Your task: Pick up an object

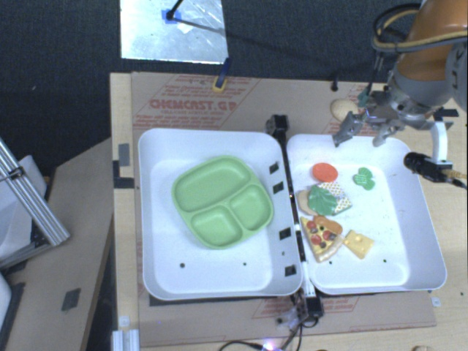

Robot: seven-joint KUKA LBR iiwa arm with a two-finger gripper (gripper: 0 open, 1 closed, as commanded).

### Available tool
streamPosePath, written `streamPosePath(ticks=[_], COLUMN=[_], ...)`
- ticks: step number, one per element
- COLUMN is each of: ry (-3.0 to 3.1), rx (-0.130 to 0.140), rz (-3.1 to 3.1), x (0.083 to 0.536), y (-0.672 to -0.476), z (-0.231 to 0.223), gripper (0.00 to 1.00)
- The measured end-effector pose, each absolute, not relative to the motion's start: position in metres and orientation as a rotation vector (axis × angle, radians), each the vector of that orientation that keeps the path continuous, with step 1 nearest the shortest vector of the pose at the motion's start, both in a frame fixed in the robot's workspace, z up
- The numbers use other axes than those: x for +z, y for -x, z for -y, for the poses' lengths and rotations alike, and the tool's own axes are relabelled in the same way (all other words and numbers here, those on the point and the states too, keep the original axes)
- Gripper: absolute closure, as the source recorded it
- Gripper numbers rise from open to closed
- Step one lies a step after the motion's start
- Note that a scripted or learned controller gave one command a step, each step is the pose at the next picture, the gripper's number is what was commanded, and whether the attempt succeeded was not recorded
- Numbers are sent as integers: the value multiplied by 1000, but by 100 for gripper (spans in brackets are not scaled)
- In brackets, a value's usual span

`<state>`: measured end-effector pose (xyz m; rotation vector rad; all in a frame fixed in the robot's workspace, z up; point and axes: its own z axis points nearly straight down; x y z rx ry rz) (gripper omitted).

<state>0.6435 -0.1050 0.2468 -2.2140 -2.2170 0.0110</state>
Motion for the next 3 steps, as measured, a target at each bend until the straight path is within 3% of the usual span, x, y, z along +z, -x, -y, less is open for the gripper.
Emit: streamPosePath(ticks=[1, 3], ry=[2219, 2216], rx=[-1, 2], rz=[2226, 2224], x=[255, 160], y=[-646, -643], z=[105, 109], gripper=[0, 0])
